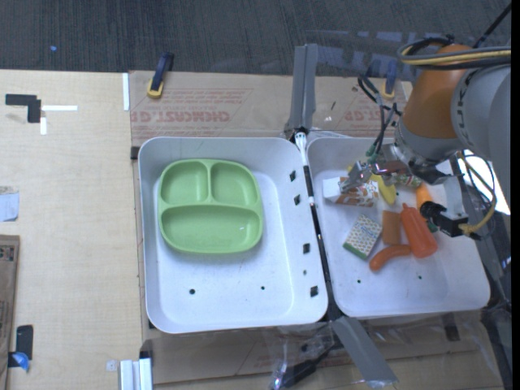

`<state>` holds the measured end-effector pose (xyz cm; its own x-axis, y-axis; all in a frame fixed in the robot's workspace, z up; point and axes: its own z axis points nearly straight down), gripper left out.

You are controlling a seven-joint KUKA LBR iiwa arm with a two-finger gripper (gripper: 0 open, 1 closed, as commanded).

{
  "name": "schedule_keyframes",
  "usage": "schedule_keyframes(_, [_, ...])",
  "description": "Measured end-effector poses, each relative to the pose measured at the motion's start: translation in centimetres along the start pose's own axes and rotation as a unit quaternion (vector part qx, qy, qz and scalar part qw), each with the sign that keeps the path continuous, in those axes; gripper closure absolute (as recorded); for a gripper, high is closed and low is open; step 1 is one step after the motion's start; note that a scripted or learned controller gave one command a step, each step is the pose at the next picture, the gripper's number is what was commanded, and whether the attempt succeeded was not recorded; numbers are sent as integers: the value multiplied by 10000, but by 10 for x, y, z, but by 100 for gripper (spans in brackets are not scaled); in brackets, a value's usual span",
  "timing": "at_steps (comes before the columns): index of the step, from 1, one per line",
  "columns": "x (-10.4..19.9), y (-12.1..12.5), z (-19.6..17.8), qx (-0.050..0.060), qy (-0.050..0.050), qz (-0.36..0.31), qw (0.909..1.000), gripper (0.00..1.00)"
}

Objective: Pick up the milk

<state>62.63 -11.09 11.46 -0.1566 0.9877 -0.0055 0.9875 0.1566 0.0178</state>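
The milk [351, 189] looks like a small carton with a white end and a printed, crumpled top. It lies on its side near the back left of the right bin [406, 299]. My gripper [379, 170] hangs from the grey and orange arm, low over the bin, right at the carton's upper right edge. Whether it touches the carton I cannot tell, since the wrist and cables hide its tips.
Beside the milk lie a yellow piece [386, 190], a green patterned box [362, 236] and orange toy foods [418, 231]. The left bin [219, 299] holds a green divided plate [211, 205]. A raised divider [311, 210] separates the bins.
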Motion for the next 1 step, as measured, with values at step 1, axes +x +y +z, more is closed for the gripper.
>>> schedule_keyframes(1, [0, 0, 0, 0, 0, 0, 10000, 0])
